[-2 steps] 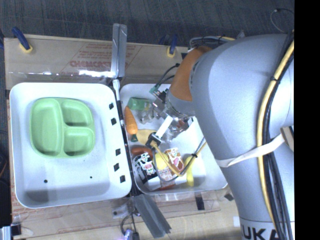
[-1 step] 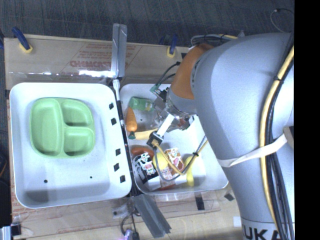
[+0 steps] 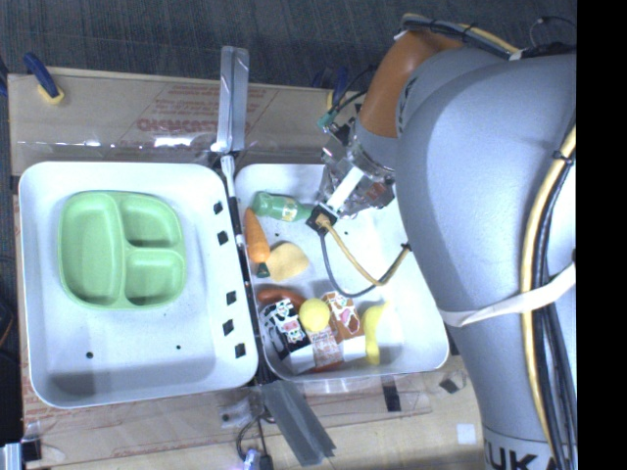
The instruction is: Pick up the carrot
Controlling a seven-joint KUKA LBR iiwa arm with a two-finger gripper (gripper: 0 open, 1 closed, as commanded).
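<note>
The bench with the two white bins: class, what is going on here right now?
A grey robot arm reaches in from the right, its gripper hanging over the right bin beside a green bottle. The carrot lies untouched along that bin's left wall, next to a pale potato-like piece. More toy food is piled nearer the front. The left bin holds a green divided tray.

We saw the carrot [image 3: 257, 240] as a small orange root with a dark green stub at its lower end, lying flat in the right bin [image 3: 416, 346], close against that bin's left wall. It ran lengthwise along the wall, tilted only slightly. Its upper end lay just below a green bottle [image 3: 275, 206], and a pale yellow-tan piece [image 3: 288, 259] touched its right side.
</note>
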